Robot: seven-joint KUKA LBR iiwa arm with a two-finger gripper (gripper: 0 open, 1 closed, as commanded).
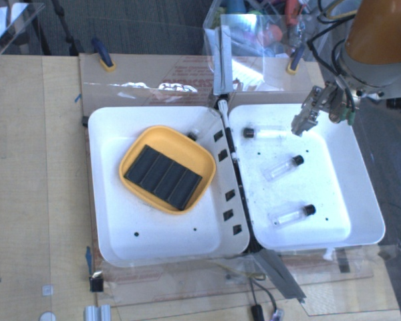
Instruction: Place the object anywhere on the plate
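Note:
A yellow square plate [135, 158] lies tilted in the left white bin [113, 236]. A black ribbed rectangular slab [163, 176] rests flat on the plate, covering most of its middle. My gripper [301, 124] hangs over the far part of the right bin [361, 226], well away from the plate and apart from the slab. I see nothing held at its tip.
In the right bin lie two clear vials with black caps [285, 167] [293, 214] and a small black cap [248, 132] near the far left corner. A divider with black clips [228, 179] separates the bins. A clear box of cluttered items [260, 19] stands behind.

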